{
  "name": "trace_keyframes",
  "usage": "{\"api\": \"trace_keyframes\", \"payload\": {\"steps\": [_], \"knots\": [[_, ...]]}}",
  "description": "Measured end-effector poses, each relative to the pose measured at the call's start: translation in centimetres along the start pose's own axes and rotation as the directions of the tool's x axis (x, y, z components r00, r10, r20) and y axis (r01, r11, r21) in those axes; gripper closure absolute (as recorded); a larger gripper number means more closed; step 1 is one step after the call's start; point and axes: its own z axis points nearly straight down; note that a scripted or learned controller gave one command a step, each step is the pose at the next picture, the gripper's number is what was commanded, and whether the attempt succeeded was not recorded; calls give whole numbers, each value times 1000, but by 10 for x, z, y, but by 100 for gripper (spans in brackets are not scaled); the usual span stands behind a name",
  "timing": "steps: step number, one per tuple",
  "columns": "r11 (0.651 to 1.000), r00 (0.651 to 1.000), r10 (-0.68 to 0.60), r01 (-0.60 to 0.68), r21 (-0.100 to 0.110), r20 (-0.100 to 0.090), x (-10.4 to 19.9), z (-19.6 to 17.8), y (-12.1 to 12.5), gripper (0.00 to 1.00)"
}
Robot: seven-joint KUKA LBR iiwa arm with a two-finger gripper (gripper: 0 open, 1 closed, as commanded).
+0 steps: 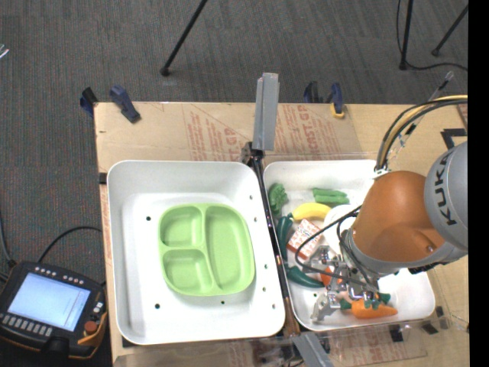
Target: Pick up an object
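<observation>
Gripper [341, 290] is low in the right bin [419, 300], just beside the toy carrot [368, 309], at the approach step; finger state cannot be told, so the next move calls for centring over the carrot before closing.

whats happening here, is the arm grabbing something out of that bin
The arm has its gripper down in the right bin, among a pile of toy food: a banana, green vegetables and a carrot close by the gripper. Whether it has hold of anything cannot be made out. The left bin holds a green divided plate, which lies flat and apart from the arm.
</observation>
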Motion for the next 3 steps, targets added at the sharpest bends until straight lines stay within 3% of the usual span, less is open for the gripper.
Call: {"api": "trace_keyframes", "payload": {"steps": [3], "knots": [[976, 976, 216, -216, 0, 2, 0, 0, -5, 0]]}}
